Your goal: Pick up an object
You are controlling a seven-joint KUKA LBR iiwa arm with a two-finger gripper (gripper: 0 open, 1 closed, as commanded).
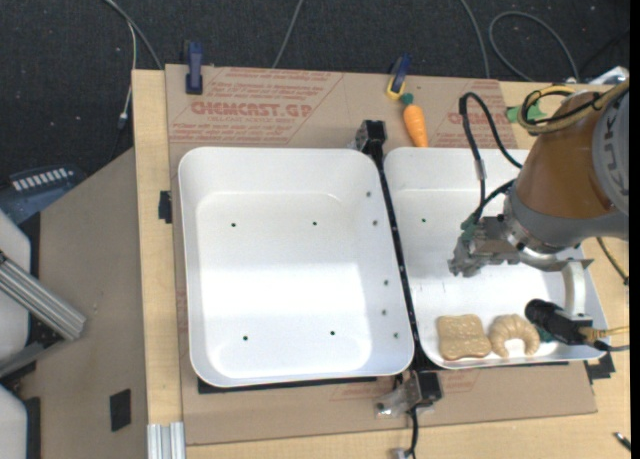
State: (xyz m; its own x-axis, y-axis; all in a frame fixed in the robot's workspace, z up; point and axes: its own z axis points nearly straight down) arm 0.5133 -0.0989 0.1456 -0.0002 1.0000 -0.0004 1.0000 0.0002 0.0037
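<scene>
Grey end effector (470, 259) over right bin (430, 187), arm (560, 182) hiding rim

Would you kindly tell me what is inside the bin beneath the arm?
A tan biscuit and a croissant lie side by side at the near rim of the bin. The arm and hand cover its right part.
</scene>
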